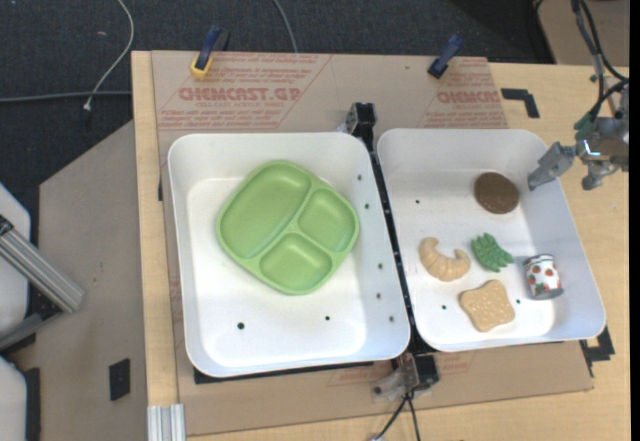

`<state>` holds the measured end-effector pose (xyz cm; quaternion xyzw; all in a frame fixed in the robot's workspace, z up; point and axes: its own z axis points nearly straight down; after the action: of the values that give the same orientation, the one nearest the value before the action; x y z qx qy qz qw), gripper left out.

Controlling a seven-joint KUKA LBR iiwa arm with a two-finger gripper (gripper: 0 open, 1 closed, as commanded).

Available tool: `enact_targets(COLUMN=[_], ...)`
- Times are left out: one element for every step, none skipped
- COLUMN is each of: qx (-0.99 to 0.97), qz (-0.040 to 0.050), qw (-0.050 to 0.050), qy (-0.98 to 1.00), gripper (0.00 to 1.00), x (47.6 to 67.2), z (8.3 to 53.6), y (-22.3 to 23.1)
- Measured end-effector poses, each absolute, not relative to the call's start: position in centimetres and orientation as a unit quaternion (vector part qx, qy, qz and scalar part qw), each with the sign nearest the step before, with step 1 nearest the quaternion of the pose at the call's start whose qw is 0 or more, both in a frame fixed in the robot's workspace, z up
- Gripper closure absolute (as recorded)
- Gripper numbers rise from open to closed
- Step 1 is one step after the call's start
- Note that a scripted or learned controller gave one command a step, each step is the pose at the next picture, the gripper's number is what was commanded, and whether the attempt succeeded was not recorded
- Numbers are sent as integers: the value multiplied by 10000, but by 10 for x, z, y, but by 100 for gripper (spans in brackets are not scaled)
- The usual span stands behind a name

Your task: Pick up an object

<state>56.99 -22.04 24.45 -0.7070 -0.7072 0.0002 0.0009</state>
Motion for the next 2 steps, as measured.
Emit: enact_targets(qx=[-7069, -7071], qz=[0, 1], qw=[4, 10], qy=[-7073, -7071], gripper=[0, 0], x=[570, 572], z=[245, 185], y=[-220, -220])
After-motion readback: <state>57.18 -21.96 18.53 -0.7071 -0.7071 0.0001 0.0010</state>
